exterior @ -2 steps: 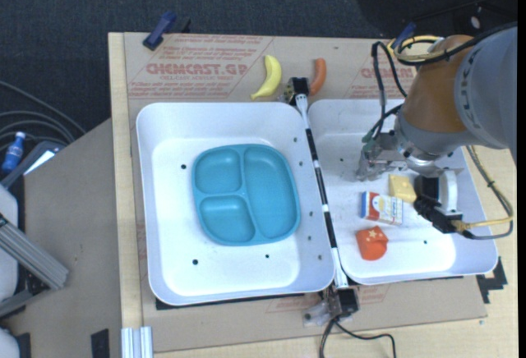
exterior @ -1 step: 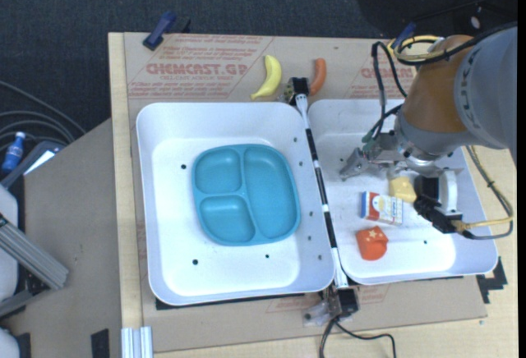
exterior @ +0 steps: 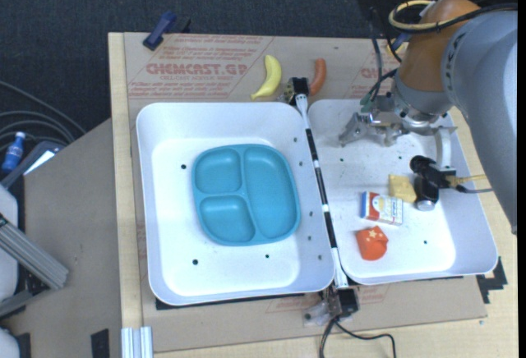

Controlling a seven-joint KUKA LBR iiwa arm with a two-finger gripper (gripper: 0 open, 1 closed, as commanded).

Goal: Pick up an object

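- Camera view, layout: the desk (exterior: 205,52) carries two white bins. The left bin (exterior: 156,184) holds a blue divided plate (exterior: 246,194). The right bin (exterior: 468,254) holds the candidate objects.
- Camera view, candidates: a yellow block (exterior: 400,185), a small carton (exterior: 380,208) and a red object (exterior: 372,243) lie in the near half of the right bin. The block and carton are just beside each other; the red object lies near the carton, nearer the front wall.
- Camera view, outside the bins: a banana (exterior: 268,77) lies on the desk behind the left bin.
- Camera view, robot: the end effector (exterior: 370,133) is at the far end of the right bin, apart from all three candidates. Nothing is visible in its grasp. Whether it is spread or pressed together cannot be told.
- Step in hand, as judged: approach; no object is secured.
- Next move, as judged: travel toward the front wall, centre over one candidate, descend, close. The red object stands clearest of its neighbours.
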